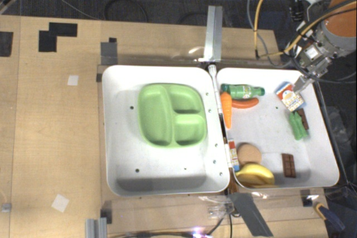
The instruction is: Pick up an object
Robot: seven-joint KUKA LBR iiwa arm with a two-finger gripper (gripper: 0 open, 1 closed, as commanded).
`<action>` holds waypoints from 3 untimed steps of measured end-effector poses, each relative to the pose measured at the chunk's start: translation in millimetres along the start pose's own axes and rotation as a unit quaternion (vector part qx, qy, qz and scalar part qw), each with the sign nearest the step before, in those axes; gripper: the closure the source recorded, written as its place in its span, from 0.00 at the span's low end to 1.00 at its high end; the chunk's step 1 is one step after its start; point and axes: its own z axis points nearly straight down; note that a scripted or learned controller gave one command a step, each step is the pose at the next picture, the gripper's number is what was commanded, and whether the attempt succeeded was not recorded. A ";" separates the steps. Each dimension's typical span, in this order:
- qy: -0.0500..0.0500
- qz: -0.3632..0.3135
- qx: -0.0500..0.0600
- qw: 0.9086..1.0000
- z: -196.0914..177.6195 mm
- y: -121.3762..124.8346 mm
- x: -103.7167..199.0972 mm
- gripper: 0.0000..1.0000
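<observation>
While the end effector [302, 82] hangs above the small carton [290, 98], grip state unclear, green tray [170, 114] in left bin [120, 170]

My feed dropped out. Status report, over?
Gripper at right bin's far corner, touching small carton; grip unconfirmed. Green bar lies just beside it. Nothing lifted yet.

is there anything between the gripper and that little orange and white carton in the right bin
Nothing visible. The gripper sits right at the upper edge of the orange and white carton in the right bin; the green stick lies below the carton.
</observation>
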 end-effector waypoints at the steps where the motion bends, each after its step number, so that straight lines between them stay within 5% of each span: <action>1: -0.003 -0.198 -0.002 0.980 37.4 57.5 -13.0 1.00; 2: -0.003 -0.302 -0.003 0.953 55.2 122.7 -45.1 1.00; 3: -0.001 -0.312 -0.001 0.950 9.1 67.1 -35.6 1.00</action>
